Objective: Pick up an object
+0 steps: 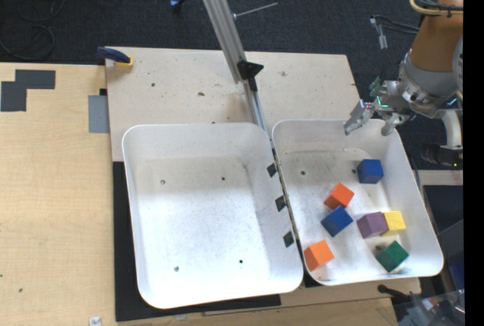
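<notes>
Jaws spread, nothing between them — the gripper (372,120) hangs over the far edge of the right bin (423,203), both fingers angled down and apart. Nearest to it lies the blue cube (370,171), just below the fingertips in the picture, toward the near side of the bin and standing alone on bare floor. Being a cube, it has no long axis to speak of; its faces sit slightly turned against the bin walls. Farther off, an orange cube (339,196) and a second blue cube (336,221) lie close together, then a purple cube (371,225) touching a yellow one (394,221), a green cube (392,255) and another orange cube (318,253) by the near wall — all more crowded picks, I judge.
</notes>
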### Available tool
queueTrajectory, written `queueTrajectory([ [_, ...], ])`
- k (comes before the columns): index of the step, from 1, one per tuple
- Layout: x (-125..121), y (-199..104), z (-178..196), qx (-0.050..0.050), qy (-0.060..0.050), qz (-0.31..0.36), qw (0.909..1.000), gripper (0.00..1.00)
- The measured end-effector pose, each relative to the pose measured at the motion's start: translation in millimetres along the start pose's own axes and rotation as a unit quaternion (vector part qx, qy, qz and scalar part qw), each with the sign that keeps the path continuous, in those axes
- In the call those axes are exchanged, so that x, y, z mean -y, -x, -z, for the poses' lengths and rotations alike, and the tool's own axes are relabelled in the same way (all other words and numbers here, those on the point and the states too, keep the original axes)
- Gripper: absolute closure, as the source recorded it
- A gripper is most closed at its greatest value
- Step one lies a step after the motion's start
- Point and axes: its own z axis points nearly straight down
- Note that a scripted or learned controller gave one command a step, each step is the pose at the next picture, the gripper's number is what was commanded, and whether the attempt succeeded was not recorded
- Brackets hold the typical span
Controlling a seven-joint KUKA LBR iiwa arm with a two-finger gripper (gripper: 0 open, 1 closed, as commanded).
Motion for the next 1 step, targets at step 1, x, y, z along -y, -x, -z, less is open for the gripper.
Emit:
queueTrajectory([
  [1, -1.2, 8.2, -49.3, 0.000, -0.002, -0.002, 1.0000, 0.00],
])
